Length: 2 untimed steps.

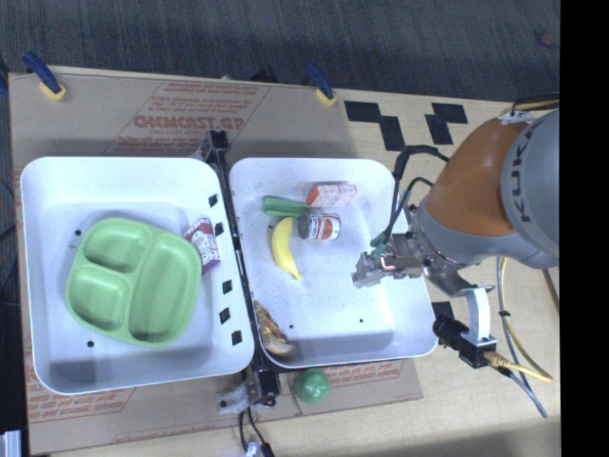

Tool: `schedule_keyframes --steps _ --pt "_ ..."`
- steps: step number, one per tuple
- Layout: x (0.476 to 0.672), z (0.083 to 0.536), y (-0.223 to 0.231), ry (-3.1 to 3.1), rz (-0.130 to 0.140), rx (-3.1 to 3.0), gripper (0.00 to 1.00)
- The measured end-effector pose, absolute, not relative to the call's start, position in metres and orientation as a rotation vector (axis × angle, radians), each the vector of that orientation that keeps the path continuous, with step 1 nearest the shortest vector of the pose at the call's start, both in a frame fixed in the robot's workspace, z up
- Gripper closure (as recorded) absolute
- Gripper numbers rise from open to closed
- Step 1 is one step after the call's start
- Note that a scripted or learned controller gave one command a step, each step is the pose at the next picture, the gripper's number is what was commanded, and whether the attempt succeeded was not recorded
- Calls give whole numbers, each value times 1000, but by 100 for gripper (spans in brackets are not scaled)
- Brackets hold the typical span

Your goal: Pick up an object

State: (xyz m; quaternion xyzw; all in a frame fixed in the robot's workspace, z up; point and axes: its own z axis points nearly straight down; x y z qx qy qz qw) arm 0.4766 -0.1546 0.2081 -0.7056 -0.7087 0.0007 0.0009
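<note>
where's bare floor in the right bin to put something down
Bare floor runs across the right bin below the banana, out to its front wall, and between banana and gripper. The top is crowded: box, can, green stick. Something brown sits in the bottom-left corner.

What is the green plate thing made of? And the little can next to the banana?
The green divided plate looks like plastic: smooth, one even colour, moulded sections, softly shiny. The can looks like metal under a printed label, judging by its shiny rim, though it is too small to be sure.
</note>
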Motion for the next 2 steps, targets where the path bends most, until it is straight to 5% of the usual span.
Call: schedule_keyframes --steps 2 --pt "476 211 -164 -2226 1 -2217 100"
